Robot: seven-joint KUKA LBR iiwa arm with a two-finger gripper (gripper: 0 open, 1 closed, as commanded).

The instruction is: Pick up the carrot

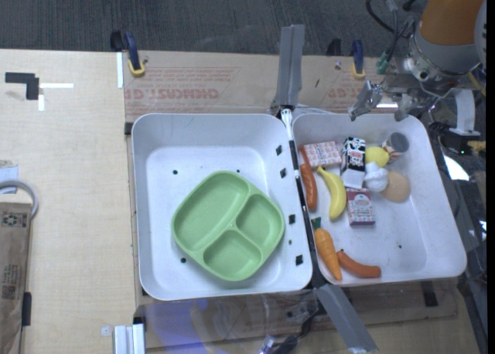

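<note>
Lying in right bin near its front-left corner: carrot, long axis front-to-back, slightly slanted. Tool above far rim, spread, grasping nothing. Package writing unreadable.

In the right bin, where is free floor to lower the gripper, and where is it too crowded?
In the right bin, bare floor lies along the right wall, from the egg down to the front edge. Crowded: the left side, with the banana, the sausages and the carrot by the left wall. The gripper hangs above the bin's far rim.
</note>
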